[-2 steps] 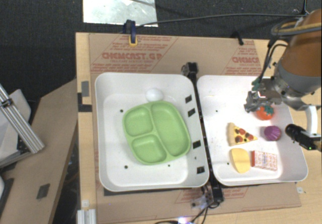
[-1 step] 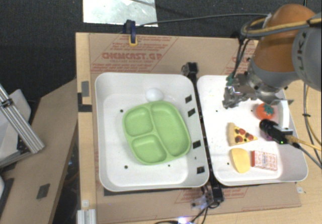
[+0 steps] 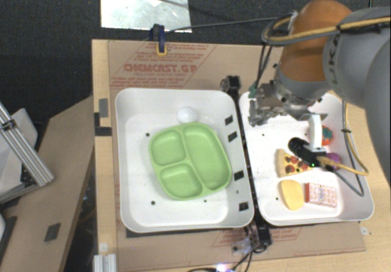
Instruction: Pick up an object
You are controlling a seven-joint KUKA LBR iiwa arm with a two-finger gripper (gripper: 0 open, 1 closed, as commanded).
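My gripper (image 3: 261,113) hangs over the far left corner of the right bin (image 3: 357,203), close to the divider between the bins. Nothing shows in it. Toward the near side of that bin lie a toy pizza slice (image 3: 286,164), a yellow wedge (image 3: 292,195) and a red-and-white patterned packet (image 3: 321,194). An orange-and-teal piece (image 3: 328,136) and a small purple piece (image 3: 333,158) sit near the bin's right side. All of these lie nearer the camera than the gripper.
The left bin (image 3: 131,142) holds a green divided plate (image 3: 190,161) and a small white rounded object (image 3: 187,115) just behind it. The grey arm with its orange band (image 3: 314,44) covers the far right of the right bin.
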